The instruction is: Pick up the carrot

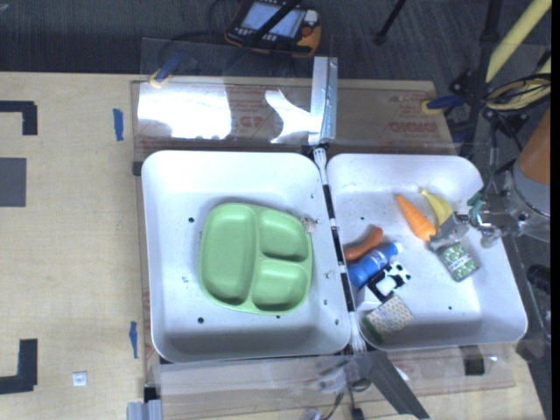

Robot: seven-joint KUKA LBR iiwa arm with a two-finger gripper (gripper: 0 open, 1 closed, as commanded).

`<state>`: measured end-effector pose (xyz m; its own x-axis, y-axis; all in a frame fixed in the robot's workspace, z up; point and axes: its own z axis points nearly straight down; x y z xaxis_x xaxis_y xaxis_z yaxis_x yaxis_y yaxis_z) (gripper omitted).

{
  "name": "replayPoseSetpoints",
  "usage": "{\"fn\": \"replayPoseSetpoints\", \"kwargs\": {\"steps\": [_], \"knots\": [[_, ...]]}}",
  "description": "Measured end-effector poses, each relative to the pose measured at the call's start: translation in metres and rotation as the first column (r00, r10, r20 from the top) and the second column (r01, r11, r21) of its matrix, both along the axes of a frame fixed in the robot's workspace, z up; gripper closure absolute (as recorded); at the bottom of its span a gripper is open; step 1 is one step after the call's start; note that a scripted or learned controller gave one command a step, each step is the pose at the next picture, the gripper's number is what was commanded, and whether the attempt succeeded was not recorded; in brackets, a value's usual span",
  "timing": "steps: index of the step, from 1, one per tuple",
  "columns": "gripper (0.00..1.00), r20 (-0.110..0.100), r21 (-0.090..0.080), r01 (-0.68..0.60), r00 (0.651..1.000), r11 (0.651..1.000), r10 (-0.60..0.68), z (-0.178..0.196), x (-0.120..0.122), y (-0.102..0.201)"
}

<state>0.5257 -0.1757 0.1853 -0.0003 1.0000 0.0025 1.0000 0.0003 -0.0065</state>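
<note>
We see the grey two-finger pincer (457,226) reaching in from the right over the right white plastic bin (499,318), low near the bin's right wall, and from this slanted view we cannot tell whether it is released or clenched; nothing shows clearly between its tips. The orange tapered carrot (416,216) lies just to the left of the pincer on the bin floor, its thick end pointing toward the pincer and close beside it, though we cannot say whether they touch. Just behind the pincer, toward the far wall, a small yellow banana-shaped toy (437,205) lies right beside the carrot. Directly below the pincer, toward the near side, sits a small green-and-white printed packet (458,260). Farther left of the pincer, against the divider between the bins, an orange-brown sausage-shaped piece (362,243) rests above a blue plastic cylinder (371,265), with a small black-and-white object (391,279) just beside the cylinder and a green-rimmed mesh-patterned item (388,318) nearer the front wall. Well to the left of the pincer, in the left white bin (166,234), lies a light green three-compartment plastic plate (255,256).
</note>
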Motion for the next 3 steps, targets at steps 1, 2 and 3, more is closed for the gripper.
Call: {"fn": "replayPoseSetpoints", "kwargs": {"steps": [1, 2, 3], "knots": [[0.00, 0.009, -0.002, -0.106, 0.994, 0.994, 0.106, -0.100, 0.048, 0.001], [1.00, 0.010, -0.002, -0.103, 0.995, 0.995, 0.103, -0.092, 0.050, 0.000], [1.00, 0.014, -0.004, -0.176, 0.984, 0.984, 0.176, -0.098, -0.015, 0.024]]}}
